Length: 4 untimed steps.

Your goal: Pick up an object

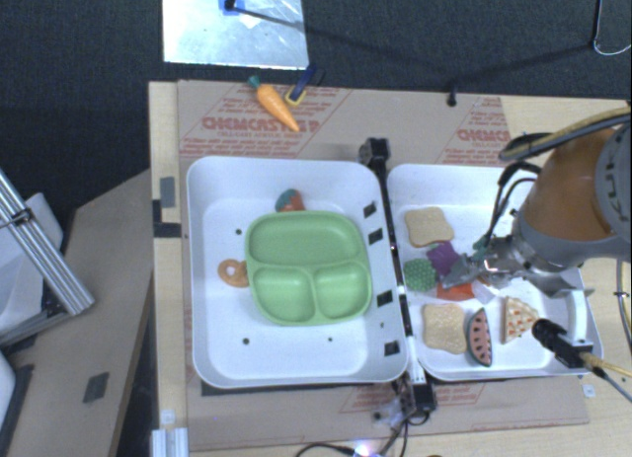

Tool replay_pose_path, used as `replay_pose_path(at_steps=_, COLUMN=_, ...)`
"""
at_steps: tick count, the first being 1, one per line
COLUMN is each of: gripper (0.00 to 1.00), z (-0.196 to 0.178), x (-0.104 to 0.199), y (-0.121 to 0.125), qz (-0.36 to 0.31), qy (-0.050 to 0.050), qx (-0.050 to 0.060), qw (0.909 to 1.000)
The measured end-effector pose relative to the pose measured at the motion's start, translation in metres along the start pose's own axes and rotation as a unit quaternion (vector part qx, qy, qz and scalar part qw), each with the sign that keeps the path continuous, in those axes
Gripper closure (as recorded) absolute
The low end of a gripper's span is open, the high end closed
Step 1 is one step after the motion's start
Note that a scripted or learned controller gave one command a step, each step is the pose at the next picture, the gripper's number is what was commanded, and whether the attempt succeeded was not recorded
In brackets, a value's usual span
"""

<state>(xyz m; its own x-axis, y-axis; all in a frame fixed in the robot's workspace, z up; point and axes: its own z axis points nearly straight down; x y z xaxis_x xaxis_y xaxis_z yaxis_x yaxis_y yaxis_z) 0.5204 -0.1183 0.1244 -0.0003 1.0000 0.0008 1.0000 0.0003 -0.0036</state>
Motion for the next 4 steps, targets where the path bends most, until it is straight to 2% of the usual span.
replay_pose_path(at_steps=1, gripper=0.0, z=0.014, x=-0.003, y=0.006, qz=0.001, qy=-0.004, qx=-0.012, qw=0.9999)
replay_pose_path(at_steps=2, gripper=1.0, z=0.003, x=-0.006, y=0.009, qz=0.002, qy=-0.008, qx=-0.018, qw=0.9998)
replay_pose_path(at_steps=3, gripper=1.0, z=-0.058, x=-0.015, y=0.011, qz=-0.001, qy=-0.001, qx=-0.005, qw=1.0)
replay_pose_path(at_steps=4, gripper=1.0, z=-0.103, x=-0.015, y=0.013, qz=-0.002, qy=-0.001, qx=-0.005, qw=1.0)
